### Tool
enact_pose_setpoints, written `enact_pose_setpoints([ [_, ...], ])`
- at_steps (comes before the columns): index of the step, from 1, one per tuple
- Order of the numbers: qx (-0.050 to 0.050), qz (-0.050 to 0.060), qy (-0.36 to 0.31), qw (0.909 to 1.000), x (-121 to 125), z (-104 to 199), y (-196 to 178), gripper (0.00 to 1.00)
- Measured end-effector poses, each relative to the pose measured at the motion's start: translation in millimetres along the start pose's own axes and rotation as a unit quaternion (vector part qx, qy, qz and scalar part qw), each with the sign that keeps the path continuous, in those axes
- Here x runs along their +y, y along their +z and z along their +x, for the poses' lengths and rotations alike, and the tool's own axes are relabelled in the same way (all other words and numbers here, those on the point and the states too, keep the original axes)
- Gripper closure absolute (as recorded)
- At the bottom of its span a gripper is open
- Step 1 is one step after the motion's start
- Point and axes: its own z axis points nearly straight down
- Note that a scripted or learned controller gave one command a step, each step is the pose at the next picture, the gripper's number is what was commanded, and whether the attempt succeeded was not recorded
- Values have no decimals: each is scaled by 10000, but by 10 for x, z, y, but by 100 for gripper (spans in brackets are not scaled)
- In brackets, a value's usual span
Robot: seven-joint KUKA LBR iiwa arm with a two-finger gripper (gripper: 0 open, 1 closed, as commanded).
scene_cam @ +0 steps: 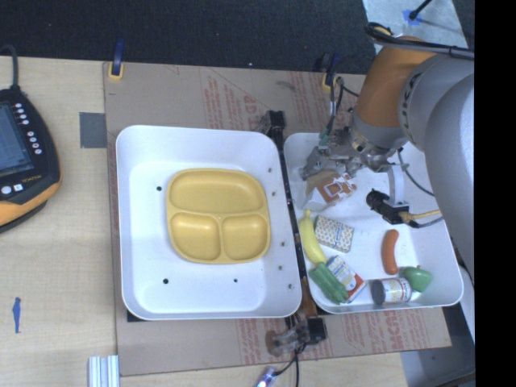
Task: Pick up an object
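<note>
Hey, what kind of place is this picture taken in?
Probably a robotics lab test bench: a grey arm reaches over two white bins, one with toy food like a banana, and a teach pendant lies alongside.

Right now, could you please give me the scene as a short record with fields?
left bin: holds a yellow divided plate
right bin: holds a banana, a hot dog, a small bottle, a patterned packet
arm: reaches over the right bin's far end
gripper: low above a brown-and-white item
held object: none visible
</note>
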Motion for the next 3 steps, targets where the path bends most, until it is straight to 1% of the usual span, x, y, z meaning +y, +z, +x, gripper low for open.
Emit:
enact_pose_setpoints([
  [1,-2,7,8,10000,-114,-178,3,0],
  [2,-2,19,5,10000,-115,-185,-100,100],
  [3,9,-11,10,10000,-603,192,-1004,100],
])
